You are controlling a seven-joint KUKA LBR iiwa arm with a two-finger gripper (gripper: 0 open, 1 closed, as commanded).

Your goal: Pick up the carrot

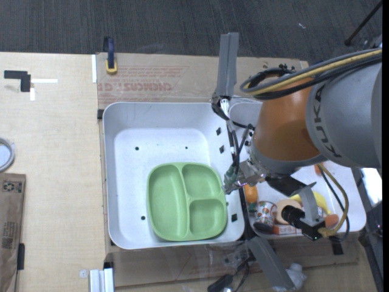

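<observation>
**Arm low over the right bin, carrot just beneath it**

The small orange carrot [250,194] lies in the right shallow white bin [355,215], close to its left wall, just below the grey arm with the orange band [285,129]. The gripper [238,178] sits at the divide between the two bins, just above and left of the carrot; whether it is wide or narrow cannot be told, since the wrist covers it. Near the carrot lie a round patterned piece [265,211], a yellow item [302,198] and a dark utensil [262,229], crowded together. The left shallow white bin [121,163] holds a pale green three-compartment plastic plate [185,201] at its lower right. Both bins rest on the light wooden worktop [48,163]
</observation>
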